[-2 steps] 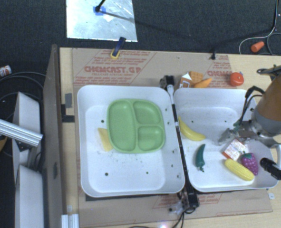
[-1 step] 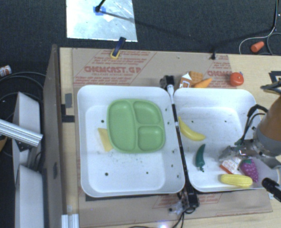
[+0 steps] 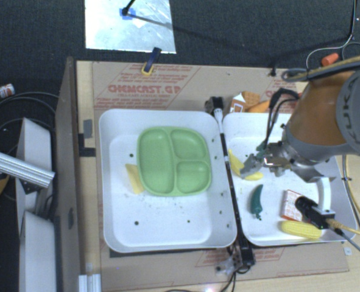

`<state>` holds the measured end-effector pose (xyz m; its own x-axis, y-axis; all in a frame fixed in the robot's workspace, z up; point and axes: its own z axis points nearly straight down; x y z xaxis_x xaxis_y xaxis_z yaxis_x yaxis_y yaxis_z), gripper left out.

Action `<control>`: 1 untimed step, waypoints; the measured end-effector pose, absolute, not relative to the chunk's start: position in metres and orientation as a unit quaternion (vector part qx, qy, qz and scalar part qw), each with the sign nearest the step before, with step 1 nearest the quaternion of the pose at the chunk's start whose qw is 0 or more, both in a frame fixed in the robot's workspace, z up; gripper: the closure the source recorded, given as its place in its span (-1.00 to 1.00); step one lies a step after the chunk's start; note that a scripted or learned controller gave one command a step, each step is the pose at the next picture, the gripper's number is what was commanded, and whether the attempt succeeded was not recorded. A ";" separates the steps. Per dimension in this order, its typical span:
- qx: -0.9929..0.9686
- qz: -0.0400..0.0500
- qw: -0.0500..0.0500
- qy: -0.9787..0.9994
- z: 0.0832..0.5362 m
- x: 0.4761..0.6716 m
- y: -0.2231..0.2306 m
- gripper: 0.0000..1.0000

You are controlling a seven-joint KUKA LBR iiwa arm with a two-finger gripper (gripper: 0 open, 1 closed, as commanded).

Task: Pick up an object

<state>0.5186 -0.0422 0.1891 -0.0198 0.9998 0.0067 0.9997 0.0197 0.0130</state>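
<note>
banana (image 3: 239, 167), yellow, curved, at right bin's (image 3: 248, 126) left wall, partly hidden under gripper (image 3: 253, 165) | gripper low over it, finger spread unclear | same bin: green pepper (image 3: 256, 201), corn cob (image 3: 301, 229), red-white box (image 3: 290, 204) | left bin (image 3: 116, 224): green divided plate (image 3: 172, 161), yellow wedge (image 3: 134, 178)

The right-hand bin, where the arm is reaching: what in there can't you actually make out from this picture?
- The gripper: too small and blurred to tell its finger state or contact with the yellow piece beneath.
- The orange thing at the bin's far edge: partly covered by the arm.
- The small box: label too small to read.
- The right bin: its right side hidden under the arm.
</note>
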 end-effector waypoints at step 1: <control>0.708 -0.002 -0.001 0.706 0.130 0.489 -0.095 -1.00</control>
<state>0.4892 -0.0952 0.1298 0.0031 1.0000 -0.0016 1.0000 -0.0032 -0.0047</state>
